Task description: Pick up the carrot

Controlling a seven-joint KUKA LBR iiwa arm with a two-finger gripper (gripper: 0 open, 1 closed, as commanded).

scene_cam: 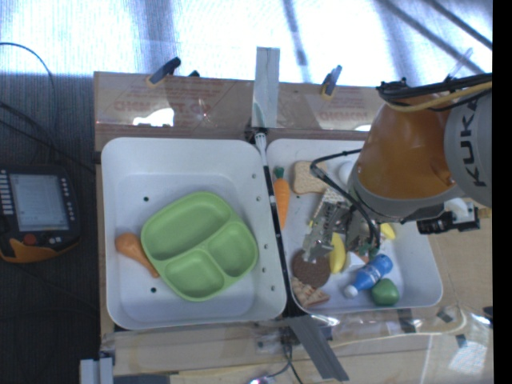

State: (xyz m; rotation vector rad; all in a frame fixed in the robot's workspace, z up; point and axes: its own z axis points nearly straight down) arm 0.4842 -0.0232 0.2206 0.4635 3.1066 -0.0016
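Note:
The carrot is a small orange cone with a green top. It lies lengthwise against the left wall of the right bin, near the divider between the bins. My gripper hangs over the middle of the right bin, to the right of the carrot and a little nearer the front. It sits above a brown round cookie and is apart from the carrot. The orange band of the arm covers the bin's back right part.
Around the gripper lie a bread slice, a yellow banana, a blue bottle, a green lime and a waffle piece. The left bin holds a green divided plate and an orange drumstick-shaped toy.

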